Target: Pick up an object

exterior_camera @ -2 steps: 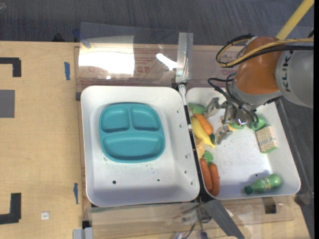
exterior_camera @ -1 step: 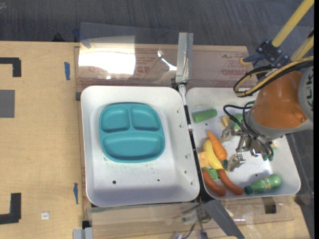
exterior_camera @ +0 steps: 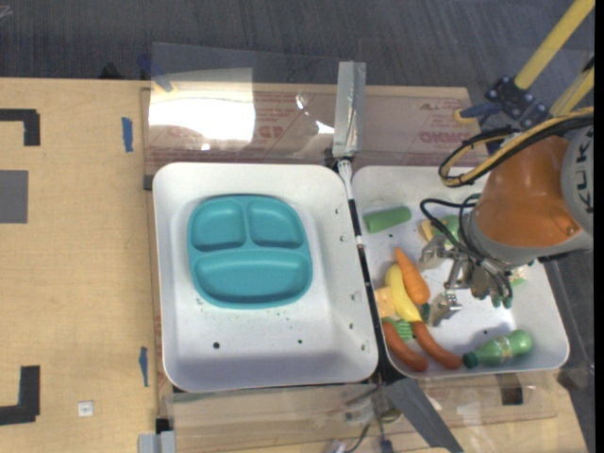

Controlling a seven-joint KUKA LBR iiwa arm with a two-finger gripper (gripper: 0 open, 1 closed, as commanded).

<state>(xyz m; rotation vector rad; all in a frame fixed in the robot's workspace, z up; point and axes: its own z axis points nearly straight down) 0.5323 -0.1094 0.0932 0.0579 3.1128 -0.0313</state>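
Note:
My gripper [exterior_camera: 470, 291] hangs below the orange wrist band over the middle of the right bin [exterior_camera: 547, 324]. Its fingers [exterior_camera: 444, 302] stand open with nothing between them, just right of the toy pile. An orange carrot [exterior_camera: 411, 274] and a yellow banana-like piece [exterior_camera: 400, 297] lie to the left of the fingers. A red-orange sausage shape [exterior_camera: 437, 345] and a red piece [exterior_camera: 403, 348] lie in front of them. A green bottle-like toy [exterior_camera: 501, 349] rests at the bin's front right. A light green cylinder [exterior_camera: 387, 219] lies at the back left.
The left bin [exterior_camera: 189, 347] holds a teal divided plate [exterior_camera: 250, 250]. A raised rim [exterior_camera: 357, 253] separates the two bins. Yellow and black cables [exterior_camera: 472, 154] loop above the wrist at the right bin's back. A clear panel [exterior_camera: 245, 111] stands behind the bins.

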